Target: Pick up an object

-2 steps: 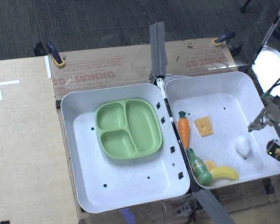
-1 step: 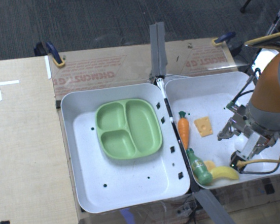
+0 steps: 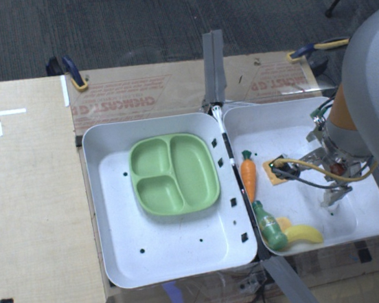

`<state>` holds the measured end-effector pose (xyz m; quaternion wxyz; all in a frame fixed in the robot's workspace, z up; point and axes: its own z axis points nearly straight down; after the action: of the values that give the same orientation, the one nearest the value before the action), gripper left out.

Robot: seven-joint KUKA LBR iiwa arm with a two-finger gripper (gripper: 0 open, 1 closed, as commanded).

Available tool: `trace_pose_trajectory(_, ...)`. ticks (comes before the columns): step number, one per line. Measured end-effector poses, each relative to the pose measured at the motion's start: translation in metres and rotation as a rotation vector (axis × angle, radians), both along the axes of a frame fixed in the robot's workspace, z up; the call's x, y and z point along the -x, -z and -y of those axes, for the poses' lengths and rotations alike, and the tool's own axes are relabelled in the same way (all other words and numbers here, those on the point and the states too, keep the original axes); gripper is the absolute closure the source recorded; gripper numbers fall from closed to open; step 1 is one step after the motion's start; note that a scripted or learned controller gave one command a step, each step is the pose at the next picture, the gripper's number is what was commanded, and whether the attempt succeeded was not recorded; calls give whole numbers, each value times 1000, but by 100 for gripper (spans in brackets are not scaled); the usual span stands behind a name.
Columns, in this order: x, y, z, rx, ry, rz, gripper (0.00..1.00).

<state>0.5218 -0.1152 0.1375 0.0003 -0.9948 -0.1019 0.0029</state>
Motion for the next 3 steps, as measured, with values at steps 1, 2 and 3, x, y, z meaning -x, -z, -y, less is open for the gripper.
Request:
trace_pose_trajectory(1,18,22,13,-1,-24,0,0)
trace_pose_trajectory(2,45,-7,37,-2,-118,1,0)
trace_pose_trajectory(3,35,-23,-24,-1,-131,2,0)
